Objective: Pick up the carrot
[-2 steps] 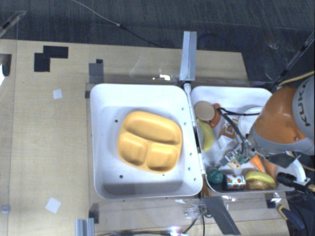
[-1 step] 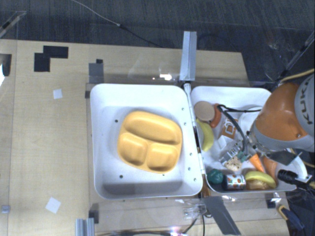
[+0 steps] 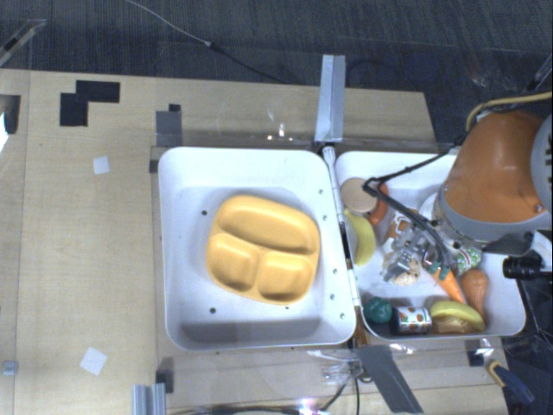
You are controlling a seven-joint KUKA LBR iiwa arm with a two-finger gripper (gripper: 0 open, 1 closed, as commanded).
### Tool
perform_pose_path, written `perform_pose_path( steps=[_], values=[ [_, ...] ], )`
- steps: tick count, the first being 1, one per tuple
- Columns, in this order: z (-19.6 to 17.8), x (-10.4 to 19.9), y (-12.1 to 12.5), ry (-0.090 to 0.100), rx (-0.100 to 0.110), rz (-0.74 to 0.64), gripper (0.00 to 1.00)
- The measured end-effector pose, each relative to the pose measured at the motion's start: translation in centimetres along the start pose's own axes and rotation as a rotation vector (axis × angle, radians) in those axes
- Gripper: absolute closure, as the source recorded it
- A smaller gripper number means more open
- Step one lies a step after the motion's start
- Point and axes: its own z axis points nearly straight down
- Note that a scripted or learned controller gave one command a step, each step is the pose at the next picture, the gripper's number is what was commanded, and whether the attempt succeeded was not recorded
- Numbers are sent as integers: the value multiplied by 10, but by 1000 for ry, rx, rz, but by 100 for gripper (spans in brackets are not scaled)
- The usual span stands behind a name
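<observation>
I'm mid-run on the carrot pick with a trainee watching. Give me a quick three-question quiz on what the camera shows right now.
1. True or false: the yellow divided tray lies in the left bin.
2. Which bin is the gripper over? A) left B) right C) neither
3. Fill in: the carrot lies in the ____ bin, beside the gripper's lower right side.

Key:
1. True.
2. B; the gripper is down among the items in the right bin.
3. Right; it lies above the banana at the bin's near edge. Whether the gripper has the carrot cannot be told.
</observation>
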Motion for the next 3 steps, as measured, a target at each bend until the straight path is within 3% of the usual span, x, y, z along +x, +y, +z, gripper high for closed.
perform_pose_path(
  steps=[1,2,3],
  values=[
    [52,-47,-48,5,5,-53,100],
    [-18,-14,-8,1,1,101,100],
    [2,-25,-54,2,4,38,100]
  ],
)
